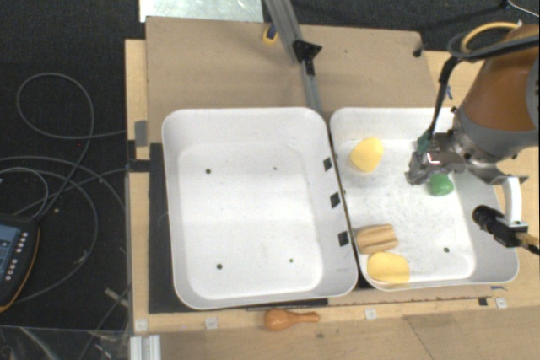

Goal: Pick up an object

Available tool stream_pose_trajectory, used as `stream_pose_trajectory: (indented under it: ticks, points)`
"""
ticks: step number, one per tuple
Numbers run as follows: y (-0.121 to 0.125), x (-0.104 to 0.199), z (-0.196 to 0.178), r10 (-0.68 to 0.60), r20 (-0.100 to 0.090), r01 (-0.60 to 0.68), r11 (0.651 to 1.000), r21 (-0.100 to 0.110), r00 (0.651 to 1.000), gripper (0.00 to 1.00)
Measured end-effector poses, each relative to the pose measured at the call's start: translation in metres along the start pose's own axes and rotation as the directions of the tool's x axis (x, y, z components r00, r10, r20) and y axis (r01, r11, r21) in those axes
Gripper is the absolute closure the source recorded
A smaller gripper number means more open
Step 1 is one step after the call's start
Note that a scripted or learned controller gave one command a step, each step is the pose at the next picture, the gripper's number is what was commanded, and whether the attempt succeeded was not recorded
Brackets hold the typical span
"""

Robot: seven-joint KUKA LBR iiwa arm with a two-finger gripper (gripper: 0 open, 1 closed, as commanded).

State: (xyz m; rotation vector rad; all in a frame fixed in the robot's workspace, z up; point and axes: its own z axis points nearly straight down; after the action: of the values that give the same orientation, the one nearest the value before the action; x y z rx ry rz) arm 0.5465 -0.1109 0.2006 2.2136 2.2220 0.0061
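On the far left we see a dark handset [14, 253] on the floor with black cables [59, 147] looping near it. Next comes the left white bin [181, 181]. Just below it, on the bench edge, lies a small orange pear-shaped toy [289, 318]. The right white bin [489, 270] sits right beside the left one. In it we see a yellow lump [366, 154] near the top, a tan wooden block [375, 237] low down by the left wall, and a yellow piece [389, 267] touching the block from below. Further right is a green ball [440, 184]. The gripper [429, 167] is down in the bin, right over the ball and touching its top. We cannot tell how wide the gripper is or if it holds the ball
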Motion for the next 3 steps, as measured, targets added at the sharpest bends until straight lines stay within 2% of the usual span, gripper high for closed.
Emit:
stream_pose_trajectory:
  ticks: [1,2,3]
  points:
    - [0.002,0.0,-0.054,-0.002,0.001,0.002,1.0,-0.002,1.0,1.0]
    - [0.014,0.05,-0.06,-0.007,-0.003,0.007,1.0,0.004,1.0,1.0]
    - [0.02,0.102,-0.042,-0.007,-0.003,0.007,1.0,0.007,1.0,1.0]
